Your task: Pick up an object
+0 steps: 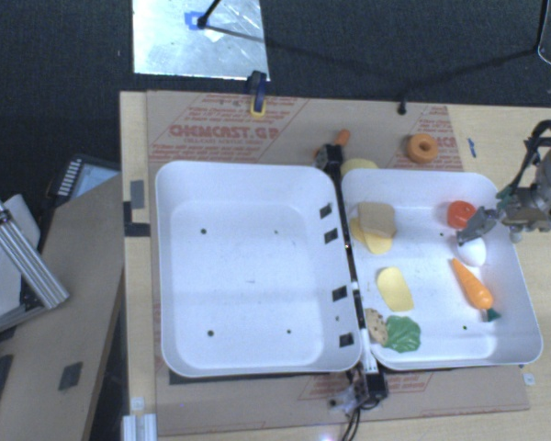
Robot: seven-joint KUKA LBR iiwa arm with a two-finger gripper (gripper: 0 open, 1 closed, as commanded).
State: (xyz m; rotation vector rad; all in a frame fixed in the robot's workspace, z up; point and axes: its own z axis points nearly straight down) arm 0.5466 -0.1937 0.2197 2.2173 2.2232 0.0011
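Two bins; the tool (477,231) hovers over a white egg (475,252), seemingly slightly apart.

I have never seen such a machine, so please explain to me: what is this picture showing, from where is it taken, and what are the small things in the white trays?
One camera looks down at a slant on a workbench. Two shallow white bins sit side by side: the left bin and the right bin. The grey robot arm reaches in from the right, and its gripper hangs over the right bin, beside a white egg and a red tomato.

The things are toy foods: an orange carrot, a slice of bread, a yellow piece, a green leaf. A doughnut lies on the bench behind the bins.

Nothing appears held; whether the fingers are open or shut is unclear.
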